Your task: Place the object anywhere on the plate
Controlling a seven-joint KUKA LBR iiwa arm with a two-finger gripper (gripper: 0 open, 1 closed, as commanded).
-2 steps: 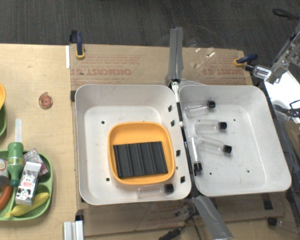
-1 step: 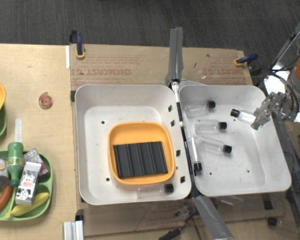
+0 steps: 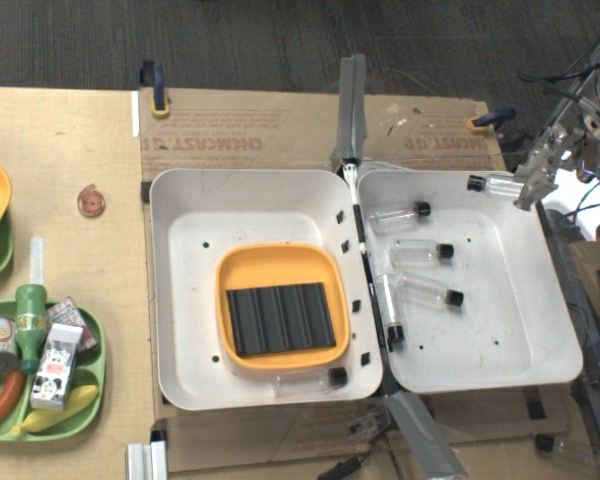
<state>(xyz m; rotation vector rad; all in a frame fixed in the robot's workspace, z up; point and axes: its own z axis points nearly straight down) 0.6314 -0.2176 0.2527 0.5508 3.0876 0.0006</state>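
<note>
My gripper [image 3: 532,190] hangs at the upper right corner of the right bin [image 3: 570,338], its metal fingers pointing down and to the left, and a clear tube [image 3: 492,184] with a black cap juts out from between them over the bin's rim. I am pinching that tube near its clear end, the cap end pointing left.

The tube looks light, stiff and smooth, probably thin plastic, so I judge it slippery: a grip near one end may let it swivel or slide out as I travel. A hold nearer the middle of the barrel would be steadier, and squeezing hard risks cracking or popping it loose.

Below my gripper, more capped tubes lie loose on the bin floor: one [image 3: 398,213] near the top left, one [image 3: 423,254] beneath it, one [image 3: 430,292] lower down, and one [image 3: 388,313] along the left wall.

Further left, in the left bin [image 3: 175,298], sits the orange plate [image 3: 280,264], a rounded square with a dark ribbed insert [image 3: 280,318] in its hollow. Another tube [image 3: 310,379] lies just below the plate's front edge. The ribs could help stop a round tube from rolling once I set it down.
</note>
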